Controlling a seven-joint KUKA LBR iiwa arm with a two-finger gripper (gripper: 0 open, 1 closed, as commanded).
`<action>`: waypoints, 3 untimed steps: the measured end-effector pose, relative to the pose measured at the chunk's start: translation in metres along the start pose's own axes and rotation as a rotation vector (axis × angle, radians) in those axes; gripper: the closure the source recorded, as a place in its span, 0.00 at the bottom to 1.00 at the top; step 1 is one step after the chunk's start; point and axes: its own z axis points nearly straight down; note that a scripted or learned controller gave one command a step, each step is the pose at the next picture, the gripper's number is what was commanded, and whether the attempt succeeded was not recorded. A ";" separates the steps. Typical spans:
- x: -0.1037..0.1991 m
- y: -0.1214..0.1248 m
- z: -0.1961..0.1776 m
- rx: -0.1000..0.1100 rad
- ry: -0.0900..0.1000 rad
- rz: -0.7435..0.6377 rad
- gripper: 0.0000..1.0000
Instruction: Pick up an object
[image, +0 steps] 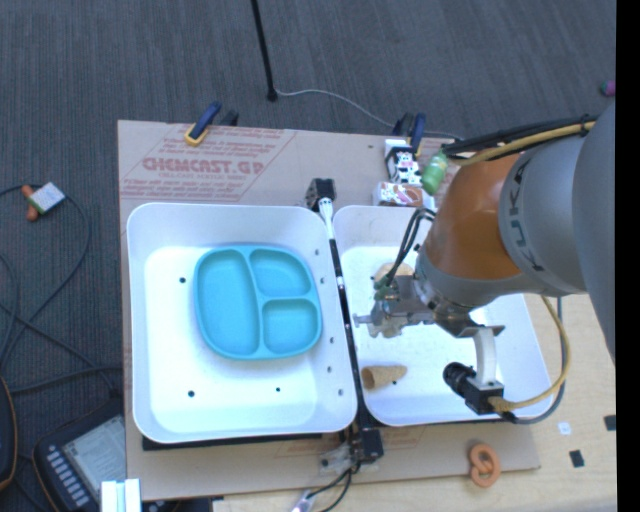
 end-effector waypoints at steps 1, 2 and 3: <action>0.004 -0.015 0.000 0.001 0.000 0.001 1.00; -0.014 -0.015 0.000 0.000 0.000 0.001 1.00; -0.031 -0.015 0.000 0.000 -0.001 0.001 1.00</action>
